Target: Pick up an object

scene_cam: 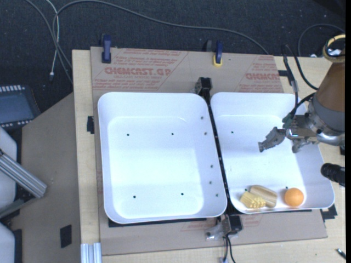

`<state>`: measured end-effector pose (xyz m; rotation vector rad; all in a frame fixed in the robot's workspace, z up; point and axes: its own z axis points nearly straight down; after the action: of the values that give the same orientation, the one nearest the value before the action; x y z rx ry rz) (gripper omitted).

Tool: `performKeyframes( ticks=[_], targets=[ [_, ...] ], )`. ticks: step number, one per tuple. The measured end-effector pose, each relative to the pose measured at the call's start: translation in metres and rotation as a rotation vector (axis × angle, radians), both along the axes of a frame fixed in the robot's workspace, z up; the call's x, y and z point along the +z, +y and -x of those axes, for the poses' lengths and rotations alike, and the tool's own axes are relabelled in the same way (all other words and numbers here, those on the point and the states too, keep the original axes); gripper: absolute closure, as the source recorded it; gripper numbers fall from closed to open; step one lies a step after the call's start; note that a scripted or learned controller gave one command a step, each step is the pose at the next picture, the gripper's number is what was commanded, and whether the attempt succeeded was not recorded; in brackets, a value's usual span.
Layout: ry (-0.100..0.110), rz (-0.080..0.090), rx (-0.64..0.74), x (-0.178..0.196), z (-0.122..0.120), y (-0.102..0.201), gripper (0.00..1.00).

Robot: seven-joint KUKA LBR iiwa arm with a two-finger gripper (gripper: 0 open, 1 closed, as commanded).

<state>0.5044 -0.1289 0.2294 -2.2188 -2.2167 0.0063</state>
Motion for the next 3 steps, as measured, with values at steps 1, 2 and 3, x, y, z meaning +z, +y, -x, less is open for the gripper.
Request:
performKeyframes(
  ticks=[1,2,3],
  targets=[
    [-0.007,0.001,0.001,0.003,-0.001,0.000,0.00],
    [-0.002,0.000,0.001,-0.057,-0.005,-0.003,0.00],
    [-0.005,0.000,0.002,-0.100,-0.007,0.000,0.00]
  ],
)
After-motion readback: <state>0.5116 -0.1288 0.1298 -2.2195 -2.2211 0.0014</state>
